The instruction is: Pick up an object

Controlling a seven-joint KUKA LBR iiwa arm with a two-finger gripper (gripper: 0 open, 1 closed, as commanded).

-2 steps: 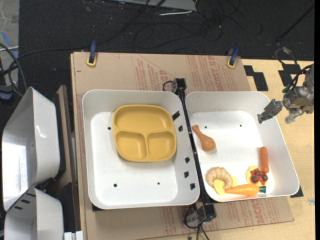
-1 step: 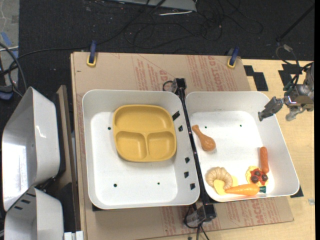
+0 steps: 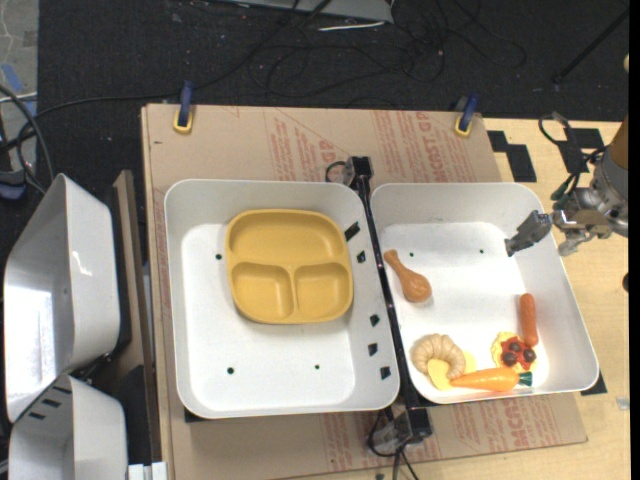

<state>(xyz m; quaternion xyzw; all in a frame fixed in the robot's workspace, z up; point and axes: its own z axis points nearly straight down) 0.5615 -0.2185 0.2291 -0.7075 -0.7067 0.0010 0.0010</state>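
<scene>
While the gripper (image 3: 545, 230) is hovering over the right bin's (image 3: 460, 230) far right edge, fingers spread and grasping nothing, the toy drumstick (image 3: 408, 276) is lying near the bin's left wall.

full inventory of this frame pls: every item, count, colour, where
shallow white plastic bins: 2, white, side by side on the bench
yellow plastic divided plate: 1, yellow, three compartments, upper middle of the left bin
toy chicken drumstick: 1, tan-orange, left part of the right bin
toy sausage: 1, red-orange, right side of the right bin
toy croissant: 1, beige, near edge of the right bin
toy carrot: 1, orange, near edge of the right bin, beside the croissant
yellow toy piece with dark red topping: 1, near right corner, just above the carrot
yellow clamps: 2, far edge of the brown board
gripper: 1, grey, above the right bin's far right corner
</scene>
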